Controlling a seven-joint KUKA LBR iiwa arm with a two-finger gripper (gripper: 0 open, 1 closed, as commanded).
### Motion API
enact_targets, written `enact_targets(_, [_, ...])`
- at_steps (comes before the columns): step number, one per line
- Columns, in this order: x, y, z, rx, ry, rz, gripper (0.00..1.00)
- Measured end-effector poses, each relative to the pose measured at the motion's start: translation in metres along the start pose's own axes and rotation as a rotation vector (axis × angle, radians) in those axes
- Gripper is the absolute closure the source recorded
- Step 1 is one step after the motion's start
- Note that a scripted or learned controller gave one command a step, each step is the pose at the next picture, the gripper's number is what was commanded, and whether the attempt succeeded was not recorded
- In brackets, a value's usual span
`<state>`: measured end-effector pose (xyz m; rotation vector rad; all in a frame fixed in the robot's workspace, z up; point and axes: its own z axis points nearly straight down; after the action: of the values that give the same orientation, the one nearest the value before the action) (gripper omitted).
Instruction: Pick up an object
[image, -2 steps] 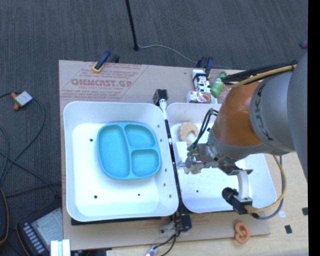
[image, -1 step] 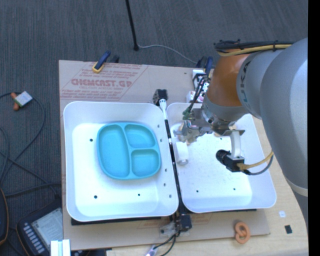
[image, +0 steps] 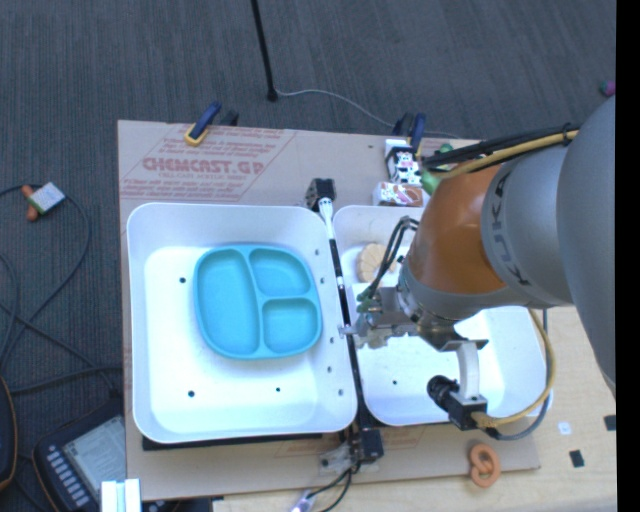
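Two shallow white plastic bins are seen side by side on a brown cardboard-covered counter (image: 200, 165). In the left bin (image: 150, 300) a light blue three-compartment plastic tray (image: 258, 300) is laid flat, near the middle and apart from the walls. The right bin (image: 400, 395) is largely covered by the grey arm with its orange band (image: 470, 240), which is stretched in from the right and bent down over it. A pale tan round object (image: 372, 262) is partly visible in the far left part of the right bin, its right side hidden behind the arm. The claw (image: 372, 330) is placed low at the left wall of the right bin, just beside the divider between the bins; whether it is spread or closed cannot be told, and nothing is seen held in it. A small orange ring (image: 484, 464) is lying on the counter near the front edge.
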<state>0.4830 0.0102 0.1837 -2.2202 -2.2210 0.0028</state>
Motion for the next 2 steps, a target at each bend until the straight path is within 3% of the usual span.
enact_targets(1, [0.007, 0.000, 0.000, 0.001, 0.000, 0.000, 1.00])
enact_targets(2, [-0.015, 0.048, 0.000, -0.001, -0.001, 0.000, 1.00])
